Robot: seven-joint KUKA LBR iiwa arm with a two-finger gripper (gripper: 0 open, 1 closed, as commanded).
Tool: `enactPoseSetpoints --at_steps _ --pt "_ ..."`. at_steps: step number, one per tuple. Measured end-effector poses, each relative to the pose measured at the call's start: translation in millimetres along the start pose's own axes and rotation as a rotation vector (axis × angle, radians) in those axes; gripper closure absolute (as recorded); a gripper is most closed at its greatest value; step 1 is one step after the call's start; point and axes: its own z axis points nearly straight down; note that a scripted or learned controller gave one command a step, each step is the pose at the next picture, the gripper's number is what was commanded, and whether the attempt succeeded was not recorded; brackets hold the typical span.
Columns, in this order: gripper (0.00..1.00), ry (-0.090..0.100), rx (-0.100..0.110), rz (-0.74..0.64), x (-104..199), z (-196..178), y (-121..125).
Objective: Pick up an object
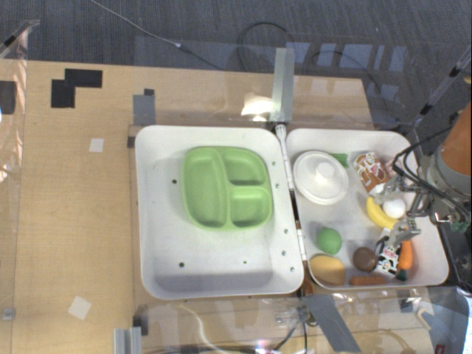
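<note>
That banana (378, 214) by the right bin's (435, 275) right edge looks light, smooth, firm, best pinched mid-curve; the gripper's (402, 231) state I cannot tell.

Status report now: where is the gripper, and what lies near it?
Gripper low in right bin, beside banana. Nothing seen held. Carrot and brown ball crowd close.

Matt green plastic tray (225, 188), 2 smooth white plastic bins (158, 264), pale wood-look bench (70, 220), glossy white bowl (321, 175)
</note>
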Motion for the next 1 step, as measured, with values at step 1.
enactPoseSetpoints --at_steps 1 --pt "0.00 -0.008 0.003 -0.188 -37.8 95.9 12.9"
